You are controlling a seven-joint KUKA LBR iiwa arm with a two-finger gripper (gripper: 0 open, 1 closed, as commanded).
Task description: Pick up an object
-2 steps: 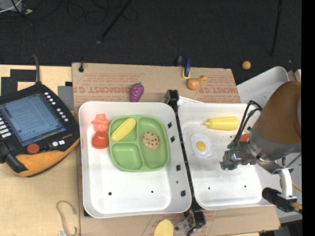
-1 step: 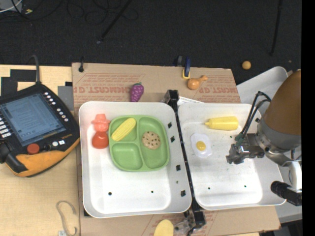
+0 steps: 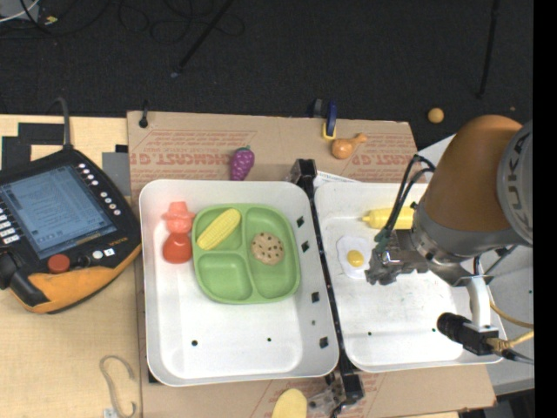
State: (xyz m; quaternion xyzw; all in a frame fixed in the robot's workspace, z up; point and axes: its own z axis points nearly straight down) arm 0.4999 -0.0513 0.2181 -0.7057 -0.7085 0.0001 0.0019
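Fried egg toy (image 3: 352,256), white with yellow yolk, lies flat on the floor of the right bin (image 3: 409,342), near its left wall. Jaws of the gripper (image 3: 380,268) sit just beside the egg on its right, low over the bin floor; cannot tell whether they are wide or narrow, dark parts blur together. Nothing seen between them. Yellow object (image 3: 383,218), partly hidden behind the arm, lies toward the back of the same bin. Arm (image 3: 474,185) with orange band comes in from the right, covering much of that bin's upper right.

Left bin (image 3: 174,338) holds a green divided plate (image 3: 228,279): corn cob (image 3: 217,228) in the upper left compartment, cookie (image 3: 267,248) in the upper right, lower compartment bare. Red-and-pink toy (image 3: 177,232) stands just left of the plate, touching or nearly so.

Behind the bins on cardboard (image 3: 191,146): purple grapes (image 3: 242,161), orange pear-like toy (image 3: 346,145). Yellow lemon-like piece (image 3: 290,403) at front edge of the counter (image 3: 61,355). Teach pendant (image 3: 61,225) well apart at far left
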